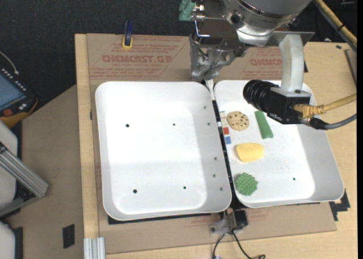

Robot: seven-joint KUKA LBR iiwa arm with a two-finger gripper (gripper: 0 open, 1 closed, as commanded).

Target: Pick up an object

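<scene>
a grey robot arm with an orange band reaches in over two shallow white bins that sit side by side on a cardboard-covered bench (57, 139). the gripper (207, 71) hangs at the back end of the seam where the two bins meet, above the rims, and nothing can be seen between its fingers; whether the fingers are apart or together cannot be told from this angle.

taking that seam as the landmark: the left bin (159, 195) lies to its left, showing only small dark dots on its floor. the right bin (317, 178) holds every loose thing, all clustered near the seam, probably so the arm can reach them in one pass. just right of the seam is a small red and blue block (226, 135). next to it, slightly further back, sits a round cookie (237, 120). right of the cookie lies a green stick (263, 124). nearer the front is a yellow lump (249, 152), and at the front a green studded ball (246, 183).

a black camera (275, 102) on a white bracket juts from the wrist over the right bin, likely for close views.

red lettering on the cardboard behind the bins reads roughly "chemcast gp". a blue clamp (128, 34) pins the cardboard's back edge.
</scene>
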